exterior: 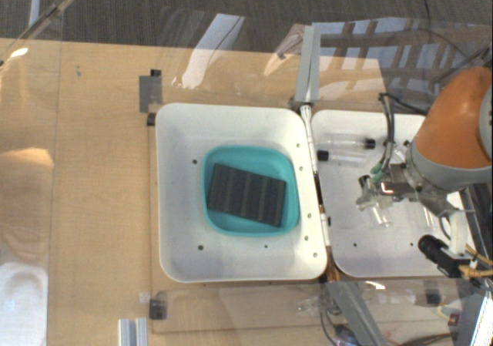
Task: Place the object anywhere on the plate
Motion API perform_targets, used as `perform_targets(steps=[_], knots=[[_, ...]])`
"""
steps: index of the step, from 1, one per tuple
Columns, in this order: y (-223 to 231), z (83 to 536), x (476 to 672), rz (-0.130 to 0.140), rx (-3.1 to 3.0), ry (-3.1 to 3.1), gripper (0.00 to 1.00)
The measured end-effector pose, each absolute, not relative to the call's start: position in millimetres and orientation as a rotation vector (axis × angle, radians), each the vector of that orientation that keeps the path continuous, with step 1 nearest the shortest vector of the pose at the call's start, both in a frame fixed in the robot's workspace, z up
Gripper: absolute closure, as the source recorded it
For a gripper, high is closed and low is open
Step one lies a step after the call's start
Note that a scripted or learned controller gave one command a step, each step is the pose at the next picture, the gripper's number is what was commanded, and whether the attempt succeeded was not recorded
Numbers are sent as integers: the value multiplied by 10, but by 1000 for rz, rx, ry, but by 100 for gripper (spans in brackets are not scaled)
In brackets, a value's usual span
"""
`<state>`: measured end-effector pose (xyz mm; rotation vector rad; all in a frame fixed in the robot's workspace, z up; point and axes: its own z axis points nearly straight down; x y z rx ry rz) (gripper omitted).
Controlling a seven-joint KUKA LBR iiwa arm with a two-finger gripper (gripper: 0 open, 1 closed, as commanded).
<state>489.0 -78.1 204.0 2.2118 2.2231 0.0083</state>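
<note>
I'm seeing the grey arm with its orange band (461,117) sitting nearest the lens, reaching in from the right over the right shallow white bin (347,248). Its two-finger gripper (375,198) is hanging low over that bin's floor, metal parts and cables crowding around it; I'm not able to tell the state of the jaws from here, too cluttered. The dark grey ribbed rectangular object (246,194) is lying flat on the teal rounded-square plate (286,167), slightly skewed, covering most of the plate's middle. The plate is sitting in the centre of the left shallow white bin (181,248), well apart from the gripper. Both bins are resting side by side on the light wooden bench (77,183), touching along their inner rims.
</note>
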Motion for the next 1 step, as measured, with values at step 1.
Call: perform_targets(steps=[1], knots=[[-782,2040,4890,8,2212,2223,0]])
